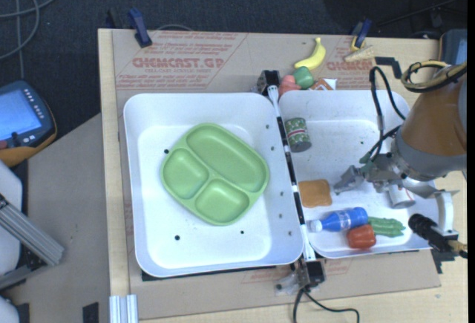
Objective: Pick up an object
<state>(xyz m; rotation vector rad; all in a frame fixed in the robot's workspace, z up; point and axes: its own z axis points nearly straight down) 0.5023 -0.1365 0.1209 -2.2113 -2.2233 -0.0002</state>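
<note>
"CHEMCAST GP" print on bench [182, 62]

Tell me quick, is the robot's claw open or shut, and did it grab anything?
Gripper: open, holding nothing, above the right bin near the brown square.

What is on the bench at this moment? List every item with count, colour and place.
bins: 2, white, side by side on the bench
divided plate: 1, green, left bin
can: 1, green label, right bin near the divider
flat slice: 1, tan, right bin
bottle: 1, blue with white cap, right bin front
red piece: 1, red, right bin front edge
green piece: 1, green, beside the bottle
banana: 1, yellow, behind the right bin
clamps: 2, blue, back edge
arm: 1, grey and orange, right side
hand: 1, grey, over the right bin
</note>
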